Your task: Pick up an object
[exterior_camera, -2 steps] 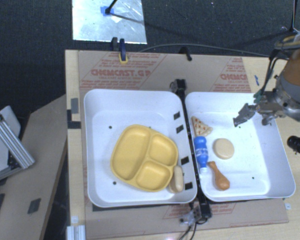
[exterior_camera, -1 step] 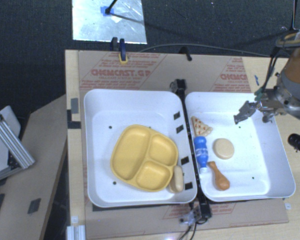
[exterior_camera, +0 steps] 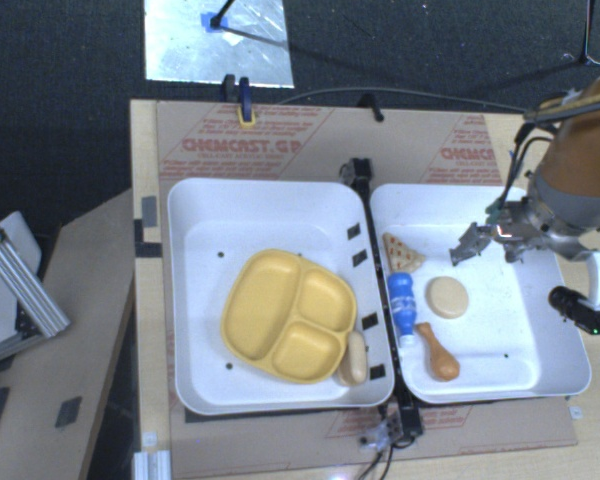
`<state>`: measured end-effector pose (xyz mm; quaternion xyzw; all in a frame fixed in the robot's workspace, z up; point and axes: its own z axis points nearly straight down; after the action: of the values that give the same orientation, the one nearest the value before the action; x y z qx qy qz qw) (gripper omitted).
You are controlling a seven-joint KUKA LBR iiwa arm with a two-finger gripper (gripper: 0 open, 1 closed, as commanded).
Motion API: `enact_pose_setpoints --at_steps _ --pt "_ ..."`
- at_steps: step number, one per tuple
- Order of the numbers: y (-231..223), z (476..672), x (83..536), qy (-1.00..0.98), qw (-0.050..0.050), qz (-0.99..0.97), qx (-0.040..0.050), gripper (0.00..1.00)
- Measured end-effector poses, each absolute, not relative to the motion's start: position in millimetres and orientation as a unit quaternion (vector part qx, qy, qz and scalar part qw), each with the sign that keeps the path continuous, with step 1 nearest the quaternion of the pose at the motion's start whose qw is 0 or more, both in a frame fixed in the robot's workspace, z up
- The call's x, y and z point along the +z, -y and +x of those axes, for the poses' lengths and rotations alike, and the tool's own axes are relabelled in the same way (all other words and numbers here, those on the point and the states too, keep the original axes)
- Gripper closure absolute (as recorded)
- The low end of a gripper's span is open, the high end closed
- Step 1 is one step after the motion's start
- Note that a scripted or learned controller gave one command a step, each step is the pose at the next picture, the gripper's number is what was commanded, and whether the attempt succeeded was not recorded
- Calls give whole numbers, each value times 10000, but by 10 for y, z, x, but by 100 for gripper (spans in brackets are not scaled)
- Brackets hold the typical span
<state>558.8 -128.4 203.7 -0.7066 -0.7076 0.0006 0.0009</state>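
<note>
My gripper (exterior_camera: 492,244) hovers over the back part of the right bin (exterior_camera: 555,368), its two dark fingers spread open with nothing between them. Just in front of it and slightly left lies a round beige disc (exterior_camera: 447,297). A blue bottle (exterior_camera: 402,306) lies along the bin's left wall. Behind the bottle sits a tan waffle-patterned wedge (exterior_camera: 403,254). An orange-brown drumstick-shaped piece (exterior_camera: 437,352) lies near the front. In the left bin (exterior_camera: 195,268) rests a yellow divided plate (exterior_camera: 288,313), with a beige bread-like roll (exterior_camera: 354,358) against its right edge.
The grey arm with its orange band (exterior_camera: 580,138) comes in from the right above the right bin's far corner. A black part (exterior_camera: 578,310) juts over the right rim. A black divider (exterior_camera: 375,298) runs between the bins.
</note>
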Motion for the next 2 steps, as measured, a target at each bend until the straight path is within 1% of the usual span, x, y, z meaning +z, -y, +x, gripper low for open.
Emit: enact_pose_setpoints --at_steps 1,2 --pt "1363 5656 1516 7076 2 -7066 2 0" --pt "1391 5639 1093 7077 9 -7065 6 0"
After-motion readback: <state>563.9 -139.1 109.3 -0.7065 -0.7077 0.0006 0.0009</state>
